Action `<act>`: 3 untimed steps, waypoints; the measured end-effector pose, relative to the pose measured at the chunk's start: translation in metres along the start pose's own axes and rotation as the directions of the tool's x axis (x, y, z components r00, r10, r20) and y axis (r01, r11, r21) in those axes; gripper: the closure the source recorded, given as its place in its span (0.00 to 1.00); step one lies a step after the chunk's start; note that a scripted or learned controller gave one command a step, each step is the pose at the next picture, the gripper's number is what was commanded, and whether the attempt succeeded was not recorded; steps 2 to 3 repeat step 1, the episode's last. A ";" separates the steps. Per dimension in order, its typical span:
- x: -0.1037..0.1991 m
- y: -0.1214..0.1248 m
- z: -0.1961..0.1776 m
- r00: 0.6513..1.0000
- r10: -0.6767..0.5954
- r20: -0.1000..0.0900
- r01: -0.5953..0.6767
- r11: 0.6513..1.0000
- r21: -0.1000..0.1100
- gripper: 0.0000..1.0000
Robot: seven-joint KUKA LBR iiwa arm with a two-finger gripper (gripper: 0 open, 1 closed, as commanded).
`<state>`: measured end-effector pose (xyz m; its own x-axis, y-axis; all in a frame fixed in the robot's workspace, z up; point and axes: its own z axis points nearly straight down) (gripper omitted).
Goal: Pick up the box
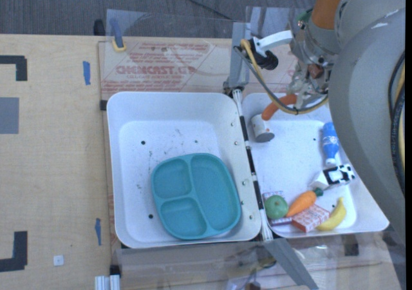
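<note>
The box (311, 218) is small and red with a pale label. It lies flat near the front edge of the right bin (290, 153), between an orange carrot (301, 203) and a yellow banana (335, 215). My gripper (309, 86) hangs over the far side of the right bin, well behind the box and apart from it. The arm's grey body covers the bin's right side.
A green apple (276, 205) sits left of the box. A grey can (261, 127), an orange stick-shaped thing (273, 108), a blue bottle (329, 142) and a black-and-white item (338, 174) lie further back. The left bin (129, 121) holds a teal divided plate (194, 195).
</note>
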<state>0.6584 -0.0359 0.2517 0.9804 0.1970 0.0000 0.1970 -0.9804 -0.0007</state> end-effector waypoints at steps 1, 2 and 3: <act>-0.014 0.057 0.047 1.000 -0.002 0.007 0.002 1.000 0.002 1.00; -0.014 0.057 0.047 1.000 -0.002 0.007 0.002 1.000 0.002 1.00; -0.014 0.057 0.047 1.000 -0.002 0.007 0.002 1.000 0.002 1.00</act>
